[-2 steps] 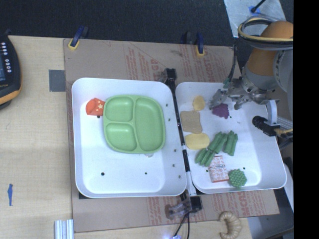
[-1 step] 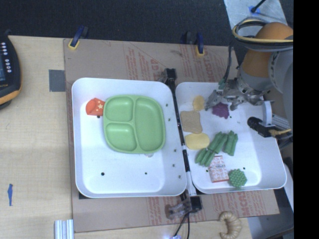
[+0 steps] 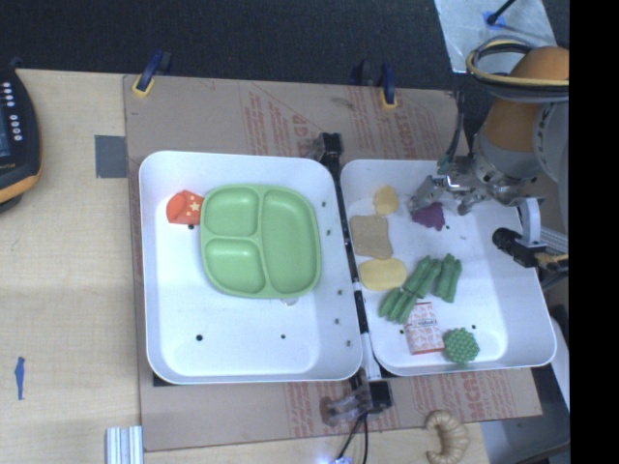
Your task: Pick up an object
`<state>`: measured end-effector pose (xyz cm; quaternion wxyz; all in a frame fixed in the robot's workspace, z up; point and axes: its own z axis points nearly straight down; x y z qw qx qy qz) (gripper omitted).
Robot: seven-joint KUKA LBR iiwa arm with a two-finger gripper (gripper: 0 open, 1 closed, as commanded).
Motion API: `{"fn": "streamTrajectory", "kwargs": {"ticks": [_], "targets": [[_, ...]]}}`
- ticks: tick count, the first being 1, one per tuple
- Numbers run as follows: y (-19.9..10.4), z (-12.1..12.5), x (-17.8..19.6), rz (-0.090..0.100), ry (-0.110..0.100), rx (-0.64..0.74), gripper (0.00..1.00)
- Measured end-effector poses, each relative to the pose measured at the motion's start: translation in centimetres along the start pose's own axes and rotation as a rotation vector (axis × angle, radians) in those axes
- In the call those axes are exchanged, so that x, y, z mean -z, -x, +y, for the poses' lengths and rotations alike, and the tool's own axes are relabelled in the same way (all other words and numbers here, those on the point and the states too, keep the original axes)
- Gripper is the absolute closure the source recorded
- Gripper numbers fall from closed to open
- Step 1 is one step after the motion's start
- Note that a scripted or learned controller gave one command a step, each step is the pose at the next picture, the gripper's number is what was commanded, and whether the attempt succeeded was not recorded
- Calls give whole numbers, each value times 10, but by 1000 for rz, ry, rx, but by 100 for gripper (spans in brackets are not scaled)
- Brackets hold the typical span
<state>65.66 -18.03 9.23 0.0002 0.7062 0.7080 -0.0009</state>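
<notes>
My gripper (image 3: 443,193) hangs low over the far part of the right bin (image 3: 513,303). A small purple object (image 3: 429,217) lies right at its tip, partly under it; whether they touch I cannot tell. Also in this bin are a small yellow piece (image 3: 386,199), a tan slab (image 3: 370,236), a yellow lump (image 3: 382,274), a bunch of green beans (image 3: 426,283), a red-and-white packet (image 3: 423,327) and a green knobbly ball (image 3: 460,344).
In the left bin (image 3: 169,336) sit a green divided plate (image 3: 261,240) and a red item (image 3: 183,207) at the plate's far-left edge. A black part (image 3: 517,245) juts over the right bin's right rim. A tan curled thing (image 3: 447,436) lies on the bench in front.
</notes>
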Motion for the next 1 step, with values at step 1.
{"fn": "streamTrajectory", "kwargs": {"ticks": [1], "targets": [[0,1,12,-1,0,2,100]]}}
